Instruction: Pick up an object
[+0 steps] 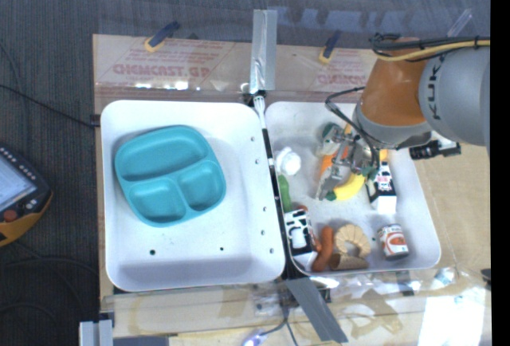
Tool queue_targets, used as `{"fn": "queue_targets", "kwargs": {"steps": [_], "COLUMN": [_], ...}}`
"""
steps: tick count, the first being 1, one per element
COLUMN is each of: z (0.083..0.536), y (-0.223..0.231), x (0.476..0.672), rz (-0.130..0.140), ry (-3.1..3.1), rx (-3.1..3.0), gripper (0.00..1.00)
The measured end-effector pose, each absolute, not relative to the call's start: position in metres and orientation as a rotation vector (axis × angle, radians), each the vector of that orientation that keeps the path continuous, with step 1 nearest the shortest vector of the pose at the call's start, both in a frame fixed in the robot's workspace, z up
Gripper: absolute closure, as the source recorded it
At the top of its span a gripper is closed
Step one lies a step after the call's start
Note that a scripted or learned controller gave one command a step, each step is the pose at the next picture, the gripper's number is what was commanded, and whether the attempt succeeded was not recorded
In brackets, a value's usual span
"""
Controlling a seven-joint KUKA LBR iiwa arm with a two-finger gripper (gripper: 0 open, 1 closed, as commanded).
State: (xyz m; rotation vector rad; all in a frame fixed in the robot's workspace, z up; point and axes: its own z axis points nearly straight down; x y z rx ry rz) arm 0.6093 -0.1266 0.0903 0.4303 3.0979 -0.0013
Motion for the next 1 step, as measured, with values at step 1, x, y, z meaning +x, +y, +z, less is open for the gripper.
{"fn": "queue_targets", "kwargs": {"steps": [1], "z": [0.1016], "y": [-0.126], "x": [0.6112], "rz": [-0.001], "ry": [3.092], "rx": [0.428], "gripper": [1.0]}}
